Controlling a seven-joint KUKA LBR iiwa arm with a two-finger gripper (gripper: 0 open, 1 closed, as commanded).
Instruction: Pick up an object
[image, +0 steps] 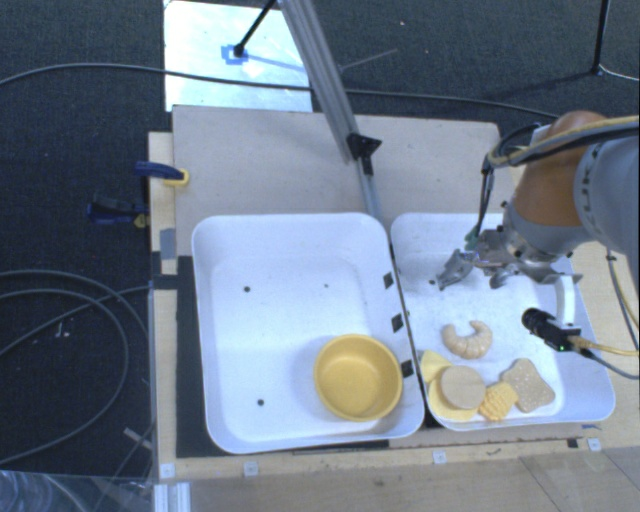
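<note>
Fingers (455, 270) of the gripper (478, 268) are spreading apart over the right bin (420, 240), gripping nothing. Below them a croissant (468, 339) is lying near a round cracker (463, 386), waffle (497, 401) and toast (527, 384). A yellow bowl (358, 376) is sitting in the left bin (260, 260).

Left bin (250, 250) mostly open floor, yellow bowl (358, 376) in near corner, right bin's (425, 235) near end crowded

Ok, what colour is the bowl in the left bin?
Yellow; the bowl shows plainly in the camera view.
</note>
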